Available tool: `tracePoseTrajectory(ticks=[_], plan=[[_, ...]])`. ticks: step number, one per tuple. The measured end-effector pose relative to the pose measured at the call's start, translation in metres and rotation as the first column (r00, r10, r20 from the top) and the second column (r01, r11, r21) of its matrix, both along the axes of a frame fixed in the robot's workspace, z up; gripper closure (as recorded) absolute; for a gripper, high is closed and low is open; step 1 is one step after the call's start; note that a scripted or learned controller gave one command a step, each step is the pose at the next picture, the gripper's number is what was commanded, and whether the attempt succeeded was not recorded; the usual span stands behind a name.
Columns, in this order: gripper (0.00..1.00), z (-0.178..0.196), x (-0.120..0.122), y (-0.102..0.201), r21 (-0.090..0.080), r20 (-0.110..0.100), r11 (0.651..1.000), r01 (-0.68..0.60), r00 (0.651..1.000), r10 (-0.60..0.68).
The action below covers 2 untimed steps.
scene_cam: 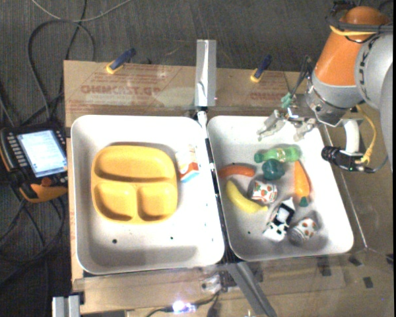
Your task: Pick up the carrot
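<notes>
Claw [285, 125] spread, holding nothing (arm cropped at right); carrot [301, 181] lies apart.

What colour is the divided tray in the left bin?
Yellow; the divided tray shows clearly in the camera view.

1. We see two bins side by side: the left bin [86, 243] at 9 o'clock, the right bin [340, 233] at 3 o'clock.
2. A divided tray [136, 182] lies in the left bin, with a small carton [188, 164] touching its 3 o'clock edge.
3. In the right bin, the carrot [301, 181] lies at 3 o'clock of the banana [243, 199].
4. A bottle [278, 154] lies at 11 o'clock of the carrot.
5. The gripper [285, 125] hangs at 12 o'clock of the bottle.
6. A handheld screen [34, 152] sits at 9 o'clock of the left bin.
</notes>
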State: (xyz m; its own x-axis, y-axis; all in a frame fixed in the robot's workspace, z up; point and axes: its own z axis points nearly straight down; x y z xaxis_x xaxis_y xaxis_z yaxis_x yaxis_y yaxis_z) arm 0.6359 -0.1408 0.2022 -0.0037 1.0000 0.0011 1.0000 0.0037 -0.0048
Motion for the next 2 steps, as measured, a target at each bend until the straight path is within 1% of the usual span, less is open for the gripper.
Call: tracePoseTrajectory(ticks=[1,2], plan=[[0.00,0.007,-0.088,-0.068,-0.002,0.000,0.994,-0.108,0.994,0.108],[0.00,-0.105,-0.074,-0.075,0.005,0.006,0.991,-0.134,0.991,0.134]])
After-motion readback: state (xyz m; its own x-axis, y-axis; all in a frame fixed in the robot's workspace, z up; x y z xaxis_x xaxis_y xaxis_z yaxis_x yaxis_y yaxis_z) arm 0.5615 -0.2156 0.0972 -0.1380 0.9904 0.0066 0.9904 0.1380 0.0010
